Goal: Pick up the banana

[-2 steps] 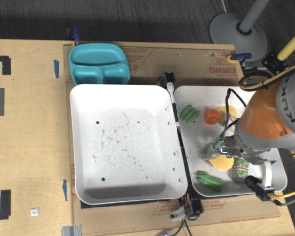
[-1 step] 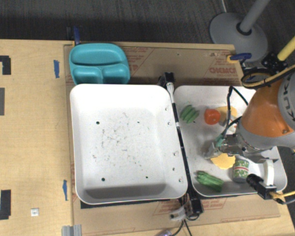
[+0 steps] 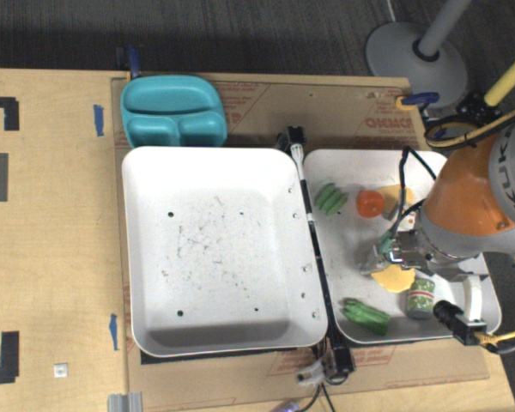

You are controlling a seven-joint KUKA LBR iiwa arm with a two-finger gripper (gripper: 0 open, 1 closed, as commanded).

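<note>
Camera view:
Gripper (image 3: 393, 254): you see it low in the right white bin (image 3: 348, 230); whether it grips anything you cannot tell.
Yellow banana (image 3: 394, 277): lies just beneath the gripper, beside the small green-labelled can (image 3: 420, 299).
Nearby: round orange-red fruit (image 3: 370, 202), two green vegetables (image 3: 330, 198).

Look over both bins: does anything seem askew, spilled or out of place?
Nothing is spilled or damaged. The left bin has only dark specks and scuffs on its floor. The small can in the right bin lies tipped on its side.
</note>
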